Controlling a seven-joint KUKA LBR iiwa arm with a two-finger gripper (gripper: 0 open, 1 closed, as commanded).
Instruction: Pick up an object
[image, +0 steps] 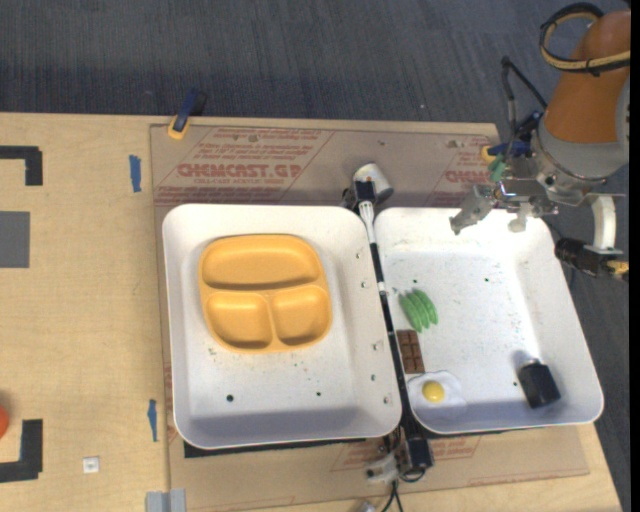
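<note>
1. In the camera view, two shallow white bins are seen side by side on a brown board laid on the bench: the left bin (185, 330) and the right bin (570, 330), their inner walls touching along a dark strip down the middle.
2. A yellow divided tray (265, 290) with three compartments is seen lying flat in the left bin, toward its far half.
3. Four small things are seen in the right bin. A green ridged object (419, 309) lies near the bin's left wall, about midway along it. A brown chocolate-like bar (411, 349) lies just below it, close against the left wall. A toy fried egg (434, 390), white with a yellow yolk, lies in the near left corner, just beside the bar. A black block (539, 384) lies in the near right corner, well apart from the others.
4. The arm, grey with an orange band, is seen at the upper right. The gripper (492, 208) is placed over the far edge of the right bin, well apart from all four things. Nothing is seen between its fingers; whether they are open or closed cannot be told.
5. A blue and yellow clamp (186, 114) is seen at the board's far left corner.
</note>
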